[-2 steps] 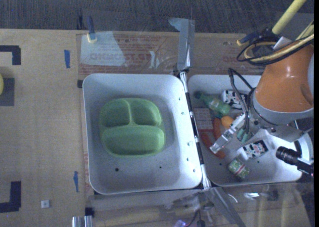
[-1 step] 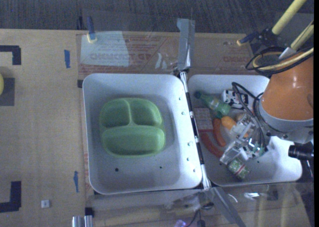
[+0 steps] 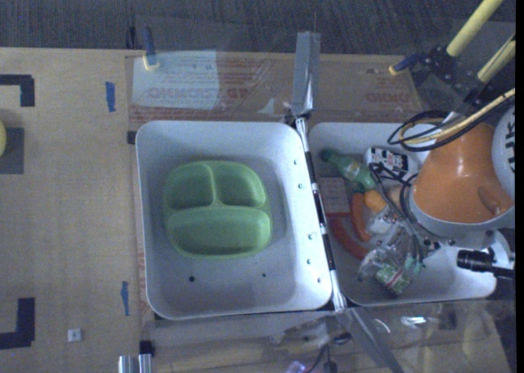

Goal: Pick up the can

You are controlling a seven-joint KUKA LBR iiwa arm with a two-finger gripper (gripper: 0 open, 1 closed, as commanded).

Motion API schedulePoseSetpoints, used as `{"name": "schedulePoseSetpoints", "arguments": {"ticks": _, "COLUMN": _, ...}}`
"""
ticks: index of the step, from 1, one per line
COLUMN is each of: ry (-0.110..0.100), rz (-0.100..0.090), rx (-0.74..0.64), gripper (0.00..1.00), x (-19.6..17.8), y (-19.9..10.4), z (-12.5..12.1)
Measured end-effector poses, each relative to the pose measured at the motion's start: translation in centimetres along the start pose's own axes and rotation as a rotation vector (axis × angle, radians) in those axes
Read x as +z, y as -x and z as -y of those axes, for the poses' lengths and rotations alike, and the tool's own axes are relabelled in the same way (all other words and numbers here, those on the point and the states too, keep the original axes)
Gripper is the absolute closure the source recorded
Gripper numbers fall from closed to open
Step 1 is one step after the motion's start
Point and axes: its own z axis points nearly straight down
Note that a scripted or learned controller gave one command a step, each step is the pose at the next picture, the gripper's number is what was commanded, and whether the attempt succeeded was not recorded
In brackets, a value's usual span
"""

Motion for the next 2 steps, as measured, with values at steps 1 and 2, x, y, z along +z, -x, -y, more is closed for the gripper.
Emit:
{"name": "schedulePoseSetpoints", "arguments": {"ticks": 1, "ry": 0.002, "rz": 0.002, "rx": 0.002, "gripper": 1.00, "x": -0.9, "y": 0.0, "z": -0.1}}
{"name": "schedulePoseSetpoints", "arguments": {"ticks": 2, "ry": -0.006, "rz": -0.017, "rx": 0.052, "gripper": 1.00, "x": -10.6, "y": -2.0, "z": -4.8}}
